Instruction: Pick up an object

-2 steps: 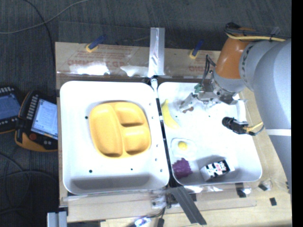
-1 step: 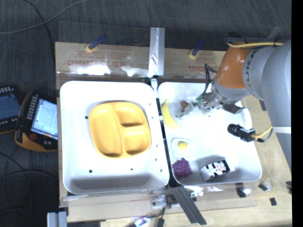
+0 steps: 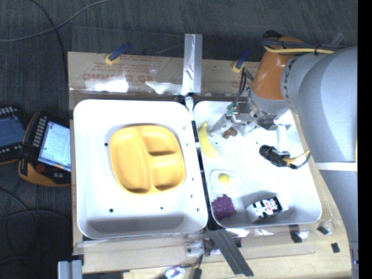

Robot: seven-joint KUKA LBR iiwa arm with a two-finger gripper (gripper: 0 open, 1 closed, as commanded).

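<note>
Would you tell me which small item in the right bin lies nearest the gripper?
The banana, by the divider, lies nearest the gripper.

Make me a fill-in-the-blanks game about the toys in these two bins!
1. The yellow divided plate lies in the ____ bin.
2. The banana lies against the right bin's ____ wall.
3. The grapes are ____ in colour.
4. The fried egg lies between the banana and the ____.

Missing words: left; left; purple; grapes
</note>
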